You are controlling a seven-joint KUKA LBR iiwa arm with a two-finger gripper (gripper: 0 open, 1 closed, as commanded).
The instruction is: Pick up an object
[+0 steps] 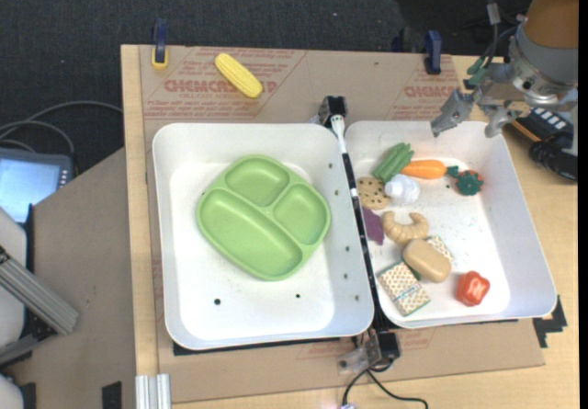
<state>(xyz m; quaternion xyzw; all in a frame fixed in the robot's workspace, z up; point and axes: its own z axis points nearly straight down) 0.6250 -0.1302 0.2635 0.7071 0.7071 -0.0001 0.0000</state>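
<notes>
The arm reaches in from the upper right, its orange band uppermost and the grey wrist below it. The gripper point(472, 116) hangs with its two fingers spread apart, pointing down and outward, with nothing between them.

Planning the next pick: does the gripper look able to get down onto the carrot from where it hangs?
Probably yes. The gripper hangs above the right bin's far rim, and the carrot lies uncovered, though green beans crowd one end.
</notes>
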